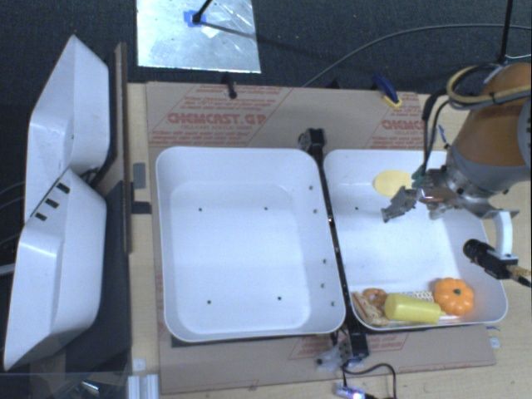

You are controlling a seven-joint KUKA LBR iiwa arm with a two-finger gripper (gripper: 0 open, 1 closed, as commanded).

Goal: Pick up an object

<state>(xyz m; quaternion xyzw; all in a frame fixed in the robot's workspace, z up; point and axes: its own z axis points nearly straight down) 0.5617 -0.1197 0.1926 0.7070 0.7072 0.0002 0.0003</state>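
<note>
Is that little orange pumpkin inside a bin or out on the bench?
Inside: the pumpkin sits in the right bin's near corner.

robotics lab indicated: white bins (249, 239) clamped on cardboard-covered bench (224, 115), loose cables (366, 44), dark carpet (349, 7) seen.

Bench (249, 106) (two white bins (241, 239))

Bins (249, 173) smooth glossy white plastic, bench (216, 115) matt cardboard-like sheet, foil-like shiny metal plate (198, 23) behind.
</note>
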